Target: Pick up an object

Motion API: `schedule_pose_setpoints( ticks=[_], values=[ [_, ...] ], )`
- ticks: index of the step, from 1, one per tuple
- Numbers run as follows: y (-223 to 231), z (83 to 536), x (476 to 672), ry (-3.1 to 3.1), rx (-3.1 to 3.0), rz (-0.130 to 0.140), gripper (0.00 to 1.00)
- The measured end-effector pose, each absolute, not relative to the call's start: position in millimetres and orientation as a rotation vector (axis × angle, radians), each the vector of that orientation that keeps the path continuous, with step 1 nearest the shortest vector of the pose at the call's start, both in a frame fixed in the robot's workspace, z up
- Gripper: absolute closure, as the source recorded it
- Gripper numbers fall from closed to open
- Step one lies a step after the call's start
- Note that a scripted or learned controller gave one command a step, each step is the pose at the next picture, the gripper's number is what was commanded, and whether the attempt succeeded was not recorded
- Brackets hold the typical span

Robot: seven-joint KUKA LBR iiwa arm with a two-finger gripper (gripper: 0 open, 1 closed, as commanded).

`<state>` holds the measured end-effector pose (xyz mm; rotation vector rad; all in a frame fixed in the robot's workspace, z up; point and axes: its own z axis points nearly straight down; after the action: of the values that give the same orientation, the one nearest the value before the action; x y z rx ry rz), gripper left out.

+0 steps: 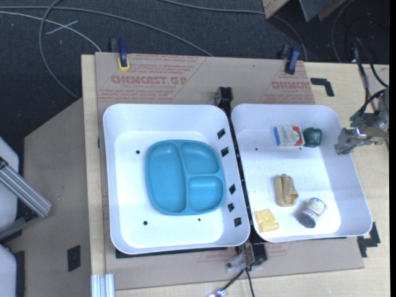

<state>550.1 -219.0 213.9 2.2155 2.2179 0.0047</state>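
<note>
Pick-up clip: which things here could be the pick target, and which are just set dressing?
Candidates, all in the right bin:
carton
green object
bread roll
can
cheese wedge
The gripper sits at the bin's right rim.

Lying about:
blue divided plate
left bin
clamps
floor cables

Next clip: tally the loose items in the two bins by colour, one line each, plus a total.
Blue: 1, the divided plate in the left bin.
White carton: 1.
Dark green item: 1.
Tan roll: 1.
Yellow wedge: 1.
Grey can: 1.
Total: 6; five lie in the right bin.
</note>
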Motion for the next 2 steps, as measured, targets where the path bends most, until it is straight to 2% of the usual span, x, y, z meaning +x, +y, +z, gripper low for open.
schedule_pose_setpoints(
  ticks=[2],
  values=[
    [-126.0, 219.6, 560.0, 2.228, 2.218, 0.0, 1.0]
  ],
)
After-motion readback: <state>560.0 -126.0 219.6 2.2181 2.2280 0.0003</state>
